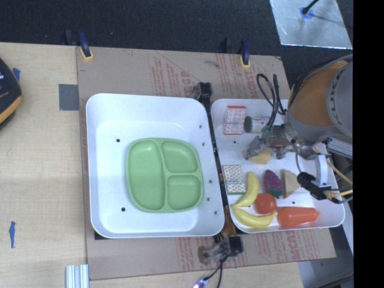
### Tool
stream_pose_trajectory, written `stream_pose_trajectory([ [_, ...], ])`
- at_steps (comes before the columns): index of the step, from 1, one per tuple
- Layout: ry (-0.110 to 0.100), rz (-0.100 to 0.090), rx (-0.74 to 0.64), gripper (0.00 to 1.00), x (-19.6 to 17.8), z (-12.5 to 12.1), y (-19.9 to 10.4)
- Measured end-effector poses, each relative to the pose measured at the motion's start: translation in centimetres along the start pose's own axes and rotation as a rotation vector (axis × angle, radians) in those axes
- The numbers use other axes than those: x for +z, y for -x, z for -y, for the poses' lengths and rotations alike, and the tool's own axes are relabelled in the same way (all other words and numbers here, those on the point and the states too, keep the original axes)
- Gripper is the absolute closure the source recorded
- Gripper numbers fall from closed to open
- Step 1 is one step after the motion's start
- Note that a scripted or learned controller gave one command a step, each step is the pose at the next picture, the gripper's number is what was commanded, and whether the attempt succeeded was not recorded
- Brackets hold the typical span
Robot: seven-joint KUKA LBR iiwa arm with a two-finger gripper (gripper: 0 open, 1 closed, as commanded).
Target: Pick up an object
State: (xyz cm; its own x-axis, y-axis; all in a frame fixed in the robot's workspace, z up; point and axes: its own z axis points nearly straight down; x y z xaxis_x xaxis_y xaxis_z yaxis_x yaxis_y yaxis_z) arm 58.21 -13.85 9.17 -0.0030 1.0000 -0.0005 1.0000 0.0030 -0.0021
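Arm: grey, orange-banded, reaching over the right bin (240,108) from the right.
Claw (264,147): low over the middle of the right bin, just above a pale yellow chunk (260,157). I cannot tell how it stands or whether it has hold of anything; its tip is a dark blur here.
Likely target: the yellow chunk, judging by where the claw hangs. It lies near the bin's centre, up from the banana.
Other pickables, placed by the banana (251,198): tomato (265,203) touching it on the right; carrot (297,215) further right along the bin's near wall; purple piece (273,182) just above the tomato; patterned packet (233,178) on its left; red-and-white box (234,119) well above, by the far wall.
Left bin (102,161): holds a green divided plate (164,174).
Risk, small target: the chunk is low and could slip out sideways as the claw closes.
Risk, crowding: a drifting grasp may nudge neighbours.
Risk, cables: loose black loops by the wrist could snag.
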Motion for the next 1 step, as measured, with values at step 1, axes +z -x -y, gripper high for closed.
stream_pose_trajectory([
  [1,-0.001,0.000,-0.002,1.00,-1.03,-0.01,0.05],
])
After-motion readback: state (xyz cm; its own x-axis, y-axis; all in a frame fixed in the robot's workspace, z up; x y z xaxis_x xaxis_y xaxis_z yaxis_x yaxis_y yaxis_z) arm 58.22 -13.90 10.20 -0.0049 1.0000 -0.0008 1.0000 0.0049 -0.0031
